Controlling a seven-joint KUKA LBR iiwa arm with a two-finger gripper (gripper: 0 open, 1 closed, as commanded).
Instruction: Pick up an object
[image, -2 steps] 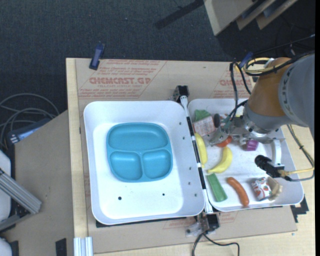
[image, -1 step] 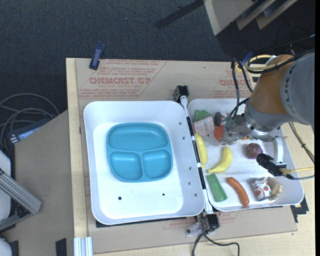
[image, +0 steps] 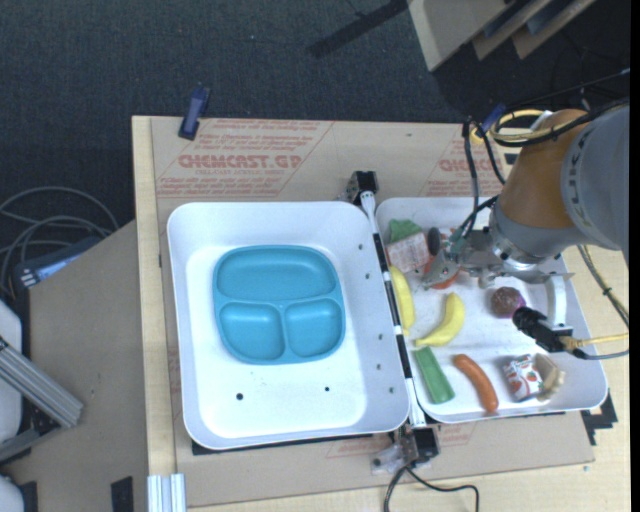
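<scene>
At the near edge of the right bin, a green pepper, an orange carrot and a small packet are seen, a banana lies behind them, and the gripper is lowered just beyond it, its state undeterminable.
</scene>
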